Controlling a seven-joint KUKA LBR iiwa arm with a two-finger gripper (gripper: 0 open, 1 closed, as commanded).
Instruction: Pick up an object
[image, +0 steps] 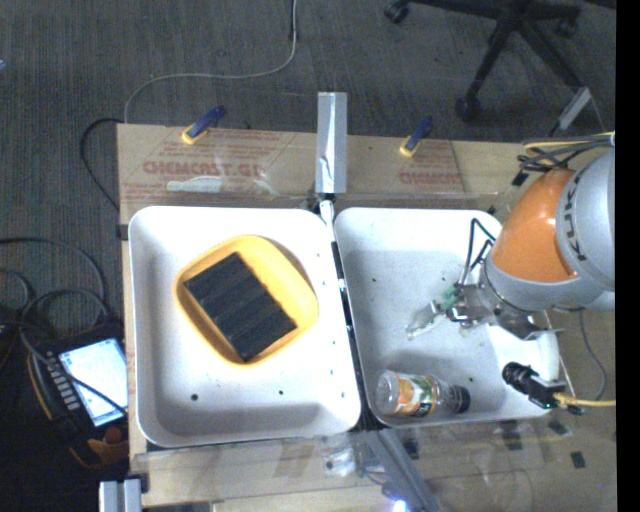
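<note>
A small bottle (420, 393) with an orange label and a dark cap lies on its side at the front edge of the right bin (400, 260). The gripper (428, 314) hangs over the middle of that bin, a little behind and to the right of the bottle, pointing left. Nothing shows in its grasp. In the left bin (160, 240) sits a yellow dish (290, 270) with a black ribbed pad (240, 305) lying in it.
The arm's orange and grey body (545, 245) covers the right side of the right bin. A metal divider post (331, 140) stands behind the seam between the bins. Two blue-and-yellow clamps (203, 124) hold the board at the back.
</note>
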